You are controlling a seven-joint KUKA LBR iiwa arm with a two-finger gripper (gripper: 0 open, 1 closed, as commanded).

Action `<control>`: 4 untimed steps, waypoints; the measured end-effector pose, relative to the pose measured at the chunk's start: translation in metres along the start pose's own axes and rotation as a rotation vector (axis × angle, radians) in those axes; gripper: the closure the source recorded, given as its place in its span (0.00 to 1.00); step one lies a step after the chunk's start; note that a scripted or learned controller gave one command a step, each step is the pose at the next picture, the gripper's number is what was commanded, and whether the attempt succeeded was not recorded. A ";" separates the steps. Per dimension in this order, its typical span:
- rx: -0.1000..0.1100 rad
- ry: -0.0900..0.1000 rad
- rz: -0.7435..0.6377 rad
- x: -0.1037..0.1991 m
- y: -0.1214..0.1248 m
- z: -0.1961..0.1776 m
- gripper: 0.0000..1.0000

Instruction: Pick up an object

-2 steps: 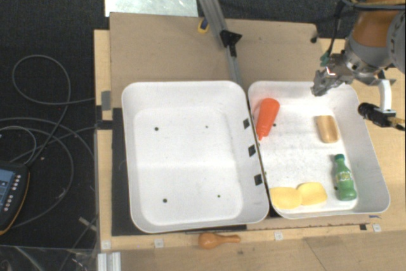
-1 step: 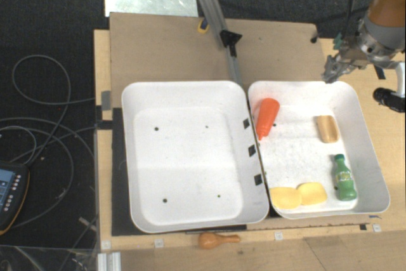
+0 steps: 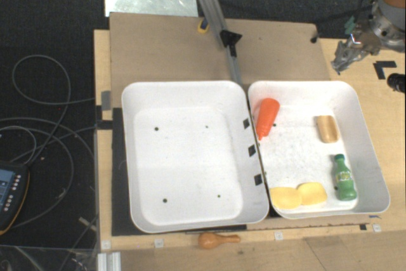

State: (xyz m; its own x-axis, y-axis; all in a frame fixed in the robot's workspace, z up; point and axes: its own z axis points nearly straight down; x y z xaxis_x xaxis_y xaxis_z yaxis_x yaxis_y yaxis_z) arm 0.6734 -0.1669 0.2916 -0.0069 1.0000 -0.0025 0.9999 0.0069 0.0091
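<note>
Gripper (image 3: 343, 60) sits at upper right, above the surface (image 3: 279, 47) just past the top right corner of the right bin (image 3: 365, 130), not over any item; it's small and blurred in the camera view, so can't tell how its jaws stand, and nothing can be made out in it. Arm comes in from the right w/ cables near the wrist. Right bin holds all the pickable stuff: orange carrot (image 3: 266, 116) at upper left, lying tilted against the bin's left wall, tip pointing down; tan bread-like piece (image 3: 327, 128) at mid right, apart from the carrot; green bottle (image 3: 344, 178) lying flat at lower right, cap end toward the top, near the right wall; two yellow pieces (image 3: 299, 195) along the bottom edge, touching or overlapping each other, just left of the bottle. Left bin (image 3: 184, 155) sits right beside the right bin, touching along the middle, w/ black clips on the seam. A brown pear-shaped item (image 3: 218, 239) lies outside the bins on the surface, just below the left bin's bottom edge. Grey pole (image 3: 212, 6) slants down from the top to the seam between the bins. Black cables and a handheld controller (image 3: 11, 190) lie on the dark floor at left.
</note>
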 end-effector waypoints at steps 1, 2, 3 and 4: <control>0.007 0.004 -0.003 0.053 -0.002 0.019 1.00; 0.007 0.005 -0.004 0.111 0.004 0.027 1.00; 0.008 0.004 -0.003 0.157 0.001 0.041 1.00; 0.008 0.005 -0.003 0.208 -0.005 0.037 1.00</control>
State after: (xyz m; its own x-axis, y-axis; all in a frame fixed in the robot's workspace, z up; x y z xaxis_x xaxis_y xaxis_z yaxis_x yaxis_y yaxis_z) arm 0.6675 0.0412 0.2540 -0.0102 0.9999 0.0024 0.9999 0.0102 0.0015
